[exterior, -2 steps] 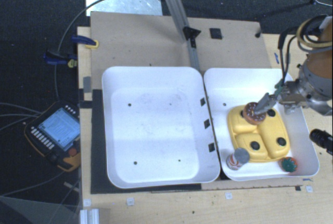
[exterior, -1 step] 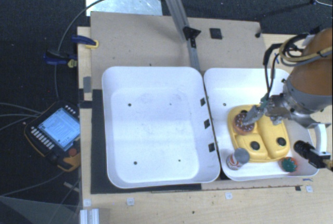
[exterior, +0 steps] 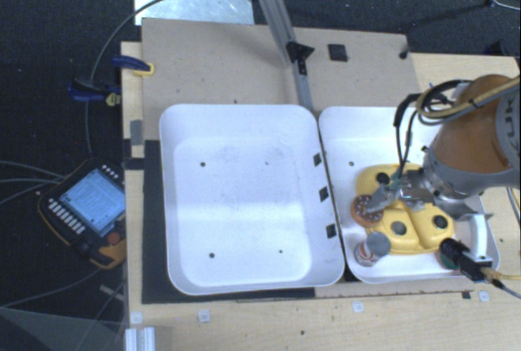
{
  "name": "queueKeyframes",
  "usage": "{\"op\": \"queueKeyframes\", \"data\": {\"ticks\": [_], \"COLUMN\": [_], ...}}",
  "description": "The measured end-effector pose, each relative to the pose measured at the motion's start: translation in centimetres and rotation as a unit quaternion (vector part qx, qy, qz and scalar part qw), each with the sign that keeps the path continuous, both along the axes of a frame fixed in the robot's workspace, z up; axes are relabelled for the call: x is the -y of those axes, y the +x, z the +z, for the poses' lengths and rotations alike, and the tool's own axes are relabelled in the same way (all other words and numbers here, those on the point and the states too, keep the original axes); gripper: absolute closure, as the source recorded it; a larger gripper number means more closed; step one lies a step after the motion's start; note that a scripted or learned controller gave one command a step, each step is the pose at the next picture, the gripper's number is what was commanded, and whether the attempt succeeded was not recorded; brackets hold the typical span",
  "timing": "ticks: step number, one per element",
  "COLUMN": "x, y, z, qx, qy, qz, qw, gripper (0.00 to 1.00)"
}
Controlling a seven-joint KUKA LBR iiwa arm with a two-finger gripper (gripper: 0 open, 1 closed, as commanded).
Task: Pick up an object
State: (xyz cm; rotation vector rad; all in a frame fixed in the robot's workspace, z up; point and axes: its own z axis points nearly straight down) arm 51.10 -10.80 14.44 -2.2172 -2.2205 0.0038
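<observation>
1. from where i stand, the grey arm with its orange band (exterior: 476, 133) comes in from the right and bends down over the right-hand shallow white bin (exterior: 352, 138).
2. the hand (exterior: 394, 191) sits low inside that bin, over the upper part of a lumpy yellow plastic piece with dark dots (exterior: 407, 227), which lies flat on the bin floor.
3. i cannot tell whether the hand is spread or pressed together, since the wrist and cables cover it. i also cannot tell whether it pinches the yellow piece or only rests against it.
4. just left of the hand lies a brown round disc with a pale pattern (exterior: 366, 209), touching the left edge of the yellow piece.
5. below that, near the bin's front left corner, a small grey round knob (exterior: 377, 243) lies close against the yellow piece. it partly overlaps a small reddish-brown ring (exterior: 363, 256).
6. the left-hand shallow white bin (exterior: 236, 186) stands edge to edge with the right one, with small black clips (exterior: 324, 193) along the seam.
7. both bins rest on a brown board bench (exterior: 228, 64). a small black square (exterior: 338, 52) lies near its back edge, and a grey metal pole (exterior: 273, 7) slants down towards where the bins meet.
8. off the bench to the left, on the dark floor, lies a handheld controller with a lit blue screen (exterior: 85, 207), and blue clamps (exterior: 122, 63) grip the bench's left edge.
</observation>
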Motion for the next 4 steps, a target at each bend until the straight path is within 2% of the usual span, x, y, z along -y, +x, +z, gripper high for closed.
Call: {"op": "queueKeyframes", "data": {"ticks": [1, 2, 3, 4], "x": [0.0, -0.7, -1.0, -1.0], "y": [0.9, 1.2, 2.1, 1.3], "z": [-4.2, -3.0, 1.7, 7.1], "qx": [0.008, 0.010, 0.005, 0.005], "qy": [-0.0015, 0.0046, -0.0007, -0.0009], "qz": [0.000, 0.004, 0.002, 0.001], "qw": [1.0000, 0.9999, 1.0000, 1.0000], "gripper": [0.00, 1.00, 1.00, 1.00]}}
